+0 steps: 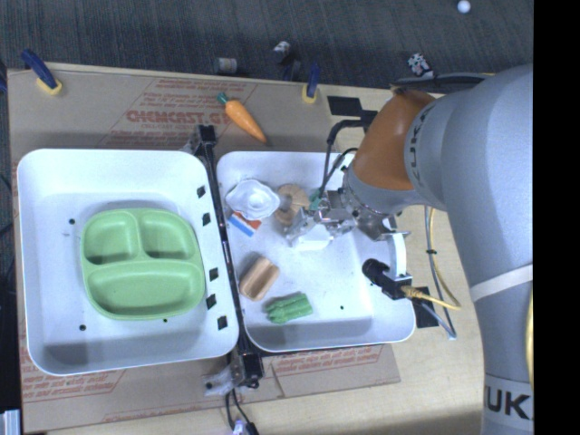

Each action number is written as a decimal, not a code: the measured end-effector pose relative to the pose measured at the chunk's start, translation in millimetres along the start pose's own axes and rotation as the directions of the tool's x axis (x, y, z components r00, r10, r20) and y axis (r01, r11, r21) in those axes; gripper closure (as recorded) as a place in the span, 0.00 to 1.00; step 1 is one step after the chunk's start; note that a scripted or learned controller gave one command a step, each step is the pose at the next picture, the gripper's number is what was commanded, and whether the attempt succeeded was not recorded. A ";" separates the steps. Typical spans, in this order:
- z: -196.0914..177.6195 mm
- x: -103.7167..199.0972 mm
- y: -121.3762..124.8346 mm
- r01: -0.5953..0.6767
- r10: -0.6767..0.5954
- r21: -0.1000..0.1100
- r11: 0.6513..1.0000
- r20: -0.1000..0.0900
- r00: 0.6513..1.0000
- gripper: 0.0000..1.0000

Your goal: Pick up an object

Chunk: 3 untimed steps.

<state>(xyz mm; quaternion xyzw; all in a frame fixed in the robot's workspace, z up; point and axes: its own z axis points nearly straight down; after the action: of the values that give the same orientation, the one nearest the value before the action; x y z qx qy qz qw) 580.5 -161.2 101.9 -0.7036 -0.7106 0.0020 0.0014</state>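
Bench [82, 397] w/ cardboard: left bin [54, 179], right bin [362, 329], toy carrot [245, 120]

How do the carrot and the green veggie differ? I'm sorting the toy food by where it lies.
The carrot is orange with a green top; the green veggie is green all over. The carrot lies on the cardboard outside the bins; the green veggie lies inside the right bin, near its front wall. The carrot tapers to a point; the green veggie is blunt and stubby. Both lie flat, untouched.
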 end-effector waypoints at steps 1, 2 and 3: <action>-101.2 65.0 -7.9 -0.003 0.003 -0.007 1.000 -0.001 1.000 1.00; -99.5 102.0 -61.6 -0.002 0.002 -0.003 1.000 0.000 1.000 1.00; -121.9 112.3 -103.4 -0.004 0.004 -0.004 1.000 0.000 1.000 1.00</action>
<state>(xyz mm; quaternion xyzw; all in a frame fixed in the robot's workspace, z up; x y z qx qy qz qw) 476.6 -49.8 224.2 -0.7049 -0.7093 0.0006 0.0001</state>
